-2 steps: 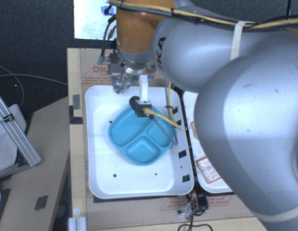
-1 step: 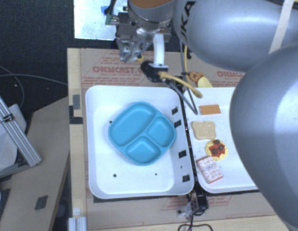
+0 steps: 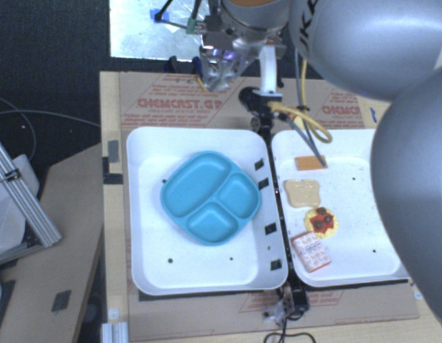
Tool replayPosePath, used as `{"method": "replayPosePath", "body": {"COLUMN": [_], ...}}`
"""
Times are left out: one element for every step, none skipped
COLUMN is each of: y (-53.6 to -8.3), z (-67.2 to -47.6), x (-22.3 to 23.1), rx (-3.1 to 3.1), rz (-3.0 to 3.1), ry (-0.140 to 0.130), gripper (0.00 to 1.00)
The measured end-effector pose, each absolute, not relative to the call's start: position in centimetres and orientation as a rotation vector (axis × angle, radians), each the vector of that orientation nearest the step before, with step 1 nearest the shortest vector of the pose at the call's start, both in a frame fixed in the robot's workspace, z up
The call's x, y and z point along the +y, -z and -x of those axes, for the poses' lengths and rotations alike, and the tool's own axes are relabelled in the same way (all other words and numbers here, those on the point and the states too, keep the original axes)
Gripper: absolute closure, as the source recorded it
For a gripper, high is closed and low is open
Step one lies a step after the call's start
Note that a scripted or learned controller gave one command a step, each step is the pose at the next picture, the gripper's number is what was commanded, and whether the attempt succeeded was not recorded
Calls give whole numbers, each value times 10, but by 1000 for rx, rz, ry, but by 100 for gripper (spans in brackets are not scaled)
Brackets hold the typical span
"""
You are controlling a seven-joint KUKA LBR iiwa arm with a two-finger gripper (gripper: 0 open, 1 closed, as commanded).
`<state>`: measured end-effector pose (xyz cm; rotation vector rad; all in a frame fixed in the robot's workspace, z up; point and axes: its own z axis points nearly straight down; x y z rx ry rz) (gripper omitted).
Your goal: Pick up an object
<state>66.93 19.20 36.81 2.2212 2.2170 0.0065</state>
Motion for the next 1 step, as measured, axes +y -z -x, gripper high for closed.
{"method": "replayPosePath", "body": {"y": [-306], "z": [-668], "x": [237], "rx": [2230], "rz": [-2216], "ry": [3], "gripper": [100]}}
